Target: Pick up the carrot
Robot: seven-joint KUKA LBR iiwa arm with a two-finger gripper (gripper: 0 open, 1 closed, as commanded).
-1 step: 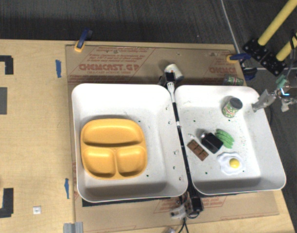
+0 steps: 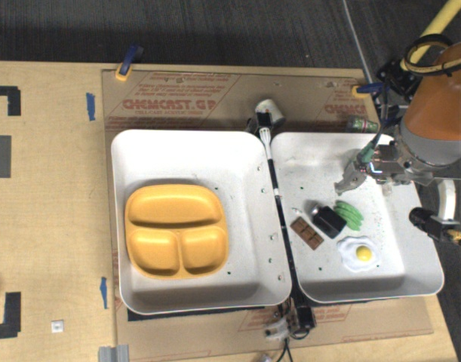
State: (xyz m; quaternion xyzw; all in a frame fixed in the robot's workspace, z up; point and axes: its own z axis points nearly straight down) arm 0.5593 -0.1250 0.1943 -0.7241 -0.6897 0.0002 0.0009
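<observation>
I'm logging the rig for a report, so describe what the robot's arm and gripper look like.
The arm is a thick rounded body, orange above and grey towards the wrist. Black cables and a yellow hose loop over its top. The gripper is a small metallic grey assembly with slim fingers and a bluish-lit spot at its base. A dark fitting hangs beneath the wrist.

Two white bins (image 2: 321,145); a yellow divided tray (image 2: 176,228) in the left one. The right one holds a green piece (image 2: 351,215), black block (image 2: 329,222), brown chocolate (image 2: 307,232), and white-and-yellow egg (image 2: 360,253).
</observation>
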